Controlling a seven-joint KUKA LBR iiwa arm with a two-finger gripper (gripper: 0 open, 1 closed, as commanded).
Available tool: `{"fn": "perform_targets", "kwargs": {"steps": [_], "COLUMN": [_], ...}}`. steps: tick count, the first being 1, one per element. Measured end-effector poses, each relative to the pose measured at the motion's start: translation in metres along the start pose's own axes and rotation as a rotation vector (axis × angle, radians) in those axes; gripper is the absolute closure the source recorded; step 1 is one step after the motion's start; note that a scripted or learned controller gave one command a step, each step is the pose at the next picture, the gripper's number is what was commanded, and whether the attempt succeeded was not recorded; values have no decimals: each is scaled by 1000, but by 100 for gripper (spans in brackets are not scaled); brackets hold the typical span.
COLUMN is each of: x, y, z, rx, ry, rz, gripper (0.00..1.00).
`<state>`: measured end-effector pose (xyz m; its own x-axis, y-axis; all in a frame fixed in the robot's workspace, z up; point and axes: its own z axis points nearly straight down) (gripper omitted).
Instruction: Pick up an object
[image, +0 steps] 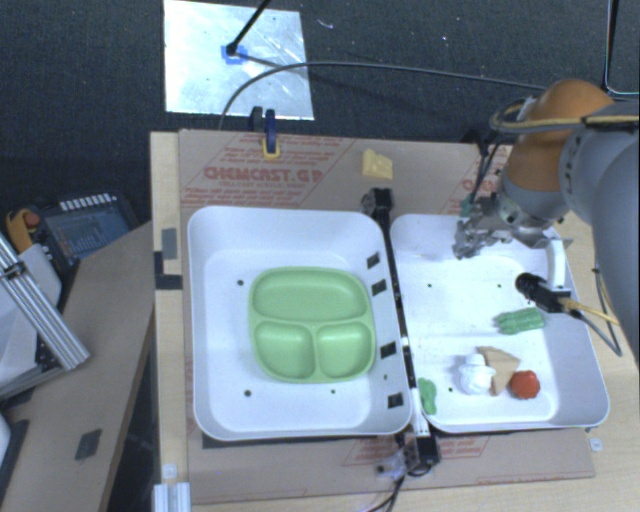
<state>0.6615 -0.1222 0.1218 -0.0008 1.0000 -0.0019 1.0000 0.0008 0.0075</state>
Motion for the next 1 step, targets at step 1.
{"fn": "perform_targets", "kwargs": {"steps": [1], "x": [10], "y": [0], "z": [-58], "rx": [0], "ry": [1], "rz": [-5], "gripper": [100]}}
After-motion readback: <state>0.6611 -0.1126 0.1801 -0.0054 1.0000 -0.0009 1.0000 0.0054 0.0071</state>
